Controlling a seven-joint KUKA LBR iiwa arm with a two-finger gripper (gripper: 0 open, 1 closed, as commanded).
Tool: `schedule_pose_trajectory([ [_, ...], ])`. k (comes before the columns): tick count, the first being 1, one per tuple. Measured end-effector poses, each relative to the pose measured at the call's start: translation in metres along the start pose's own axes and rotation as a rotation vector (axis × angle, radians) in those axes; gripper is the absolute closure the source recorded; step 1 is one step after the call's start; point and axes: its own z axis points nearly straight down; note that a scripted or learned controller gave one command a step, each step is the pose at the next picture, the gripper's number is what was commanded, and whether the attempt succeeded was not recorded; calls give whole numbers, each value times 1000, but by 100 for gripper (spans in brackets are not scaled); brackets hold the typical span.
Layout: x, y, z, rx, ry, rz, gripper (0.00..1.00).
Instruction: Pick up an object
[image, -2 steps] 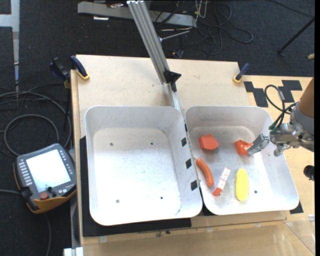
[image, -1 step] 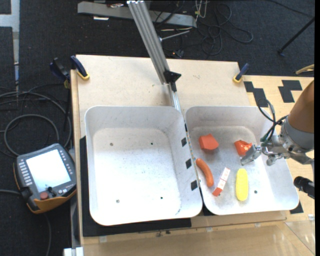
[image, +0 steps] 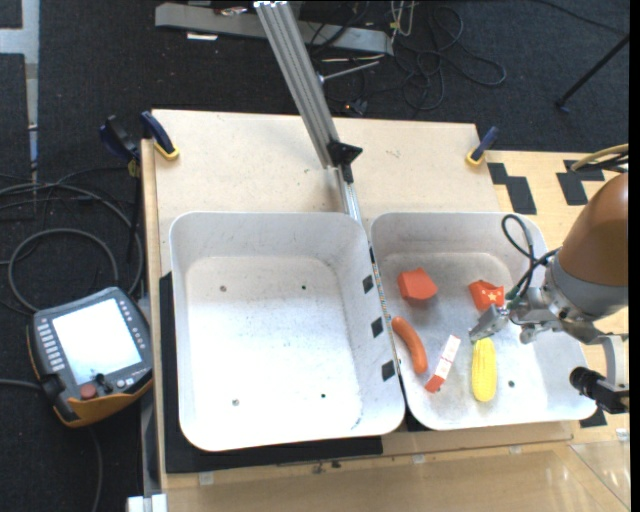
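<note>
Corn cob (image: 484, 369) lies lengthwise top-to-bottom in rt bin (image: 560, 400), my jaws just above its upper tip; grip state can't tell.

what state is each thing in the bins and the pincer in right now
pincer: low in the right bin, over the corn's top end, nothing seen between its fingers
corn: lying flat, lengthwise
sausage: lying flat, near the divider
orange block: resting on the floor, apart from the rest
small orange piece: resting beside the pincer
white and red stick: lying flat between sausage and corn
right bin: holds all the items
</note>
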Motion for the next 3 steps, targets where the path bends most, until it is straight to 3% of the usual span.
schedule_pose_trajectory([
  [1,0,2,-13,-6,-2,0,100],
  [3,3,-10,-106,-10,-4,-4,100],
])
